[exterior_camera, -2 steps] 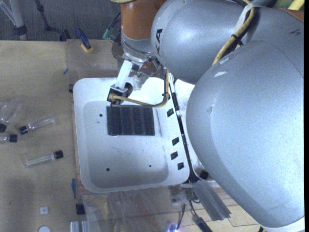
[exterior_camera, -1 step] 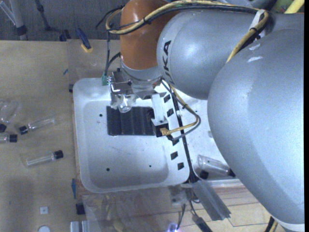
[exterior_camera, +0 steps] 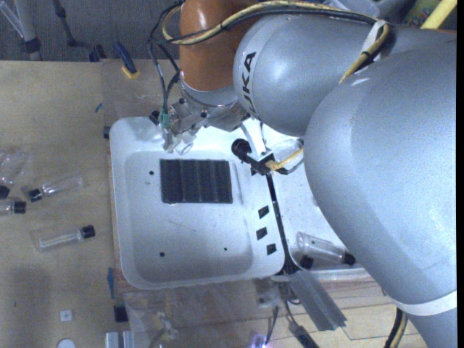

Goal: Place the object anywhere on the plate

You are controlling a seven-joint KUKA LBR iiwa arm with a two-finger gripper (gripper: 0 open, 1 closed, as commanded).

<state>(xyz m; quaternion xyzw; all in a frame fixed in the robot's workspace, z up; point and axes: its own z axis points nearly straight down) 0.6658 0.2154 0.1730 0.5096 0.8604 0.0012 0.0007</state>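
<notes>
Three clear vials [exterior_camera: 64, 235] lie on the bench [exterior_camera: 51, 107], left of the bin [exterior_camera: 123, 216].

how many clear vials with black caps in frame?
4, maybe more hidden under the arm. Three on the wooden bench left of the bin. One in the right bin.

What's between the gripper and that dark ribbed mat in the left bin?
Camera view: a bare strip of white bin floor separates the gripper from the dark ribbed mat.
</notes>
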